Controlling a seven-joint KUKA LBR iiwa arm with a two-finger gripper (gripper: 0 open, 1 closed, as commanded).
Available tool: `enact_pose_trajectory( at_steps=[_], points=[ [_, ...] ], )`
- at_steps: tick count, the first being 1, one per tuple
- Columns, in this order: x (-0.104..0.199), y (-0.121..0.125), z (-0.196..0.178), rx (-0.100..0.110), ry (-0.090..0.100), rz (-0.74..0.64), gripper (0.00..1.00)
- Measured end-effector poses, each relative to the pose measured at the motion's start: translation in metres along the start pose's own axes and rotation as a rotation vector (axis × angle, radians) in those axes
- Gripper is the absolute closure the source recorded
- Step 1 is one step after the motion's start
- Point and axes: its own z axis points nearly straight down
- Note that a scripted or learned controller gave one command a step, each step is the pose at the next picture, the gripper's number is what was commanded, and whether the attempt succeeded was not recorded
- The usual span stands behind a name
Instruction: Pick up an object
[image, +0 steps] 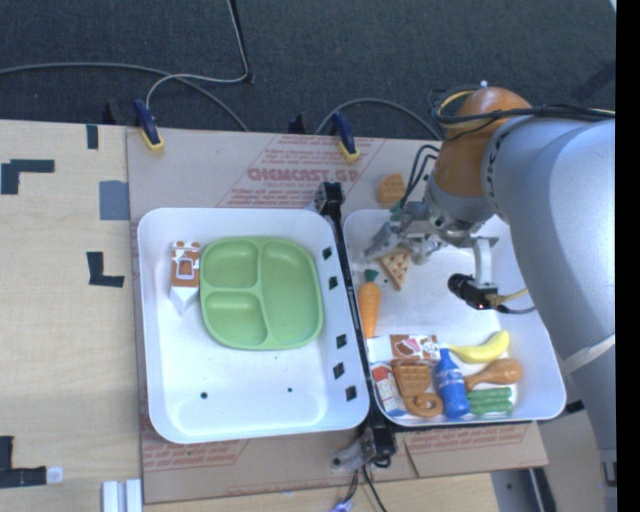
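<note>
The grey arm (560, 220) w/ its orange band (470, 150) comes in from the right and bends down over the far part of the right bin (530, 330). The gripper (398, 240) sits low near that bin's far left corner. A waffle-looking toy (396, 267) lies right under it, touching or almost touching. Can't tell if the gripper is spread or pinched, or if it has the waffle toy.

Other toys in the right bin: a round cookie (391, 187) at the far edge, a carrot (369, 307) along the left wall, just beside the waffle toy. Along the near edge is a pile packed close together: a small box (413, 347), a yellow banana (481, 348), a pretzel (414, 386), a blue bottle (451, 386), a brown drumstick (492, 373), a green veg (489, 402) & a red-and-white packet (384, 388).

The left bin (240, 410) has a green tray (262, 292) w/ three sections in its far half. A small orange-and-white box (184, 272) lies at the tray's left side, touching it.

Two clamps w/ blue & yellow handles (149, 127) grip the cardboard at the far edge of the bench.
</note>
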Motion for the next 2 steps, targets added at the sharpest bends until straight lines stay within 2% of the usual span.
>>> enact_pose_trajectory(
  at_steps=[1,2],
  points=[
    [-0.0022,0.0001,0.0000,0.000,0.001,0.000,0.00],
    [-0.0020,0.0002,-0.0097,0.000,0.000,-0.001,1.00]
  ],
)
